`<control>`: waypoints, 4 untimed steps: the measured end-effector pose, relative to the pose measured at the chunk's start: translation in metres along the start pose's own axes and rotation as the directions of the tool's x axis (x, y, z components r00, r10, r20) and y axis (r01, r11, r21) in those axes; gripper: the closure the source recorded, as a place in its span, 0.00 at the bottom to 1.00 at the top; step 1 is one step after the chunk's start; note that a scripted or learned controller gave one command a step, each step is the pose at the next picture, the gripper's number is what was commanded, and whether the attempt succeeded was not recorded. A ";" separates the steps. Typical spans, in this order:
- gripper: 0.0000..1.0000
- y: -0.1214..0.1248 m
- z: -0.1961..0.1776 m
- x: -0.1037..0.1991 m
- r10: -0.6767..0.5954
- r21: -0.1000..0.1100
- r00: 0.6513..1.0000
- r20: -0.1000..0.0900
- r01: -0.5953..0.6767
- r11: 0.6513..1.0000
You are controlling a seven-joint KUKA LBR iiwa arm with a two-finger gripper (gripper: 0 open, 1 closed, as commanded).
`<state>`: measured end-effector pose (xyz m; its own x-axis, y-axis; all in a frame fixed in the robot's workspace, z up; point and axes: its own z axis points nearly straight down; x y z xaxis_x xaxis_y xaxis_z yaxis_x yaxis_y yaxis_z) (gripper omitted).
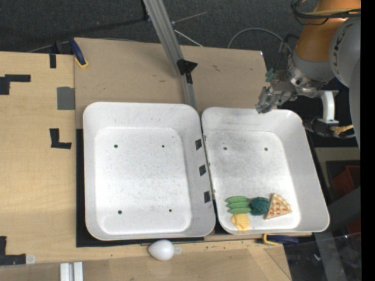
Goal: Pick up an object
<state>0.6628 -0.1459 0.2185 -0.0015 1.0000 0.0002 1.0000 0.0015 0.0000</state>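
Desk (35, 127) lying pale at the far left, carrying black tape marks. Left bin (140, 113), white and shallow, sitting left of the right bin (293, 122), their inner rims touching. A white egg-shaped object (162, 250) is resting on the desk just off the left bin's near edge, left of the right bin's near corner.

A grey metal rail (167, 34) is slanting down from the top toward the seam where the right bin meets its neighbour.

Inside the right bin, all objects are clustering at its near edge: a green pea pod (237, 203), a yellow piece (240, 220) just beneath it, a dark green broccoli-like lump (258, 204) touching the pod's right end, then a pizza slice (278, 206) beside that.

Pincer (265, 104) is hanging over the right bin's far rim, well apart from the cluster, fingers pointing down. Whether it is open or closed: cannot tell, too small and dark. Nothing is showing between its tips. Grey arm with orange band (328, 22) is reaching in beyond the right bin's far right corner.
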 end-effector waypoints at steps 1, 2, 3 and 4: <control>1.00 -0.008 -0.011 0.059 -0.005 0.001 1.000 -0.002 0.005 1.000; 1.00 -0.014 -0.020 0.110 -0.005 0.001 1.000 -0.002 0.005 1.000; 1.00 -0.015 -0.018 0.171 -0.006 0.002 1.000 -0.001 0.006 1.000; 1.00 -0.017 -0.013 0.226 -0.005 0.002 1.000 -0.001 0.005 1.000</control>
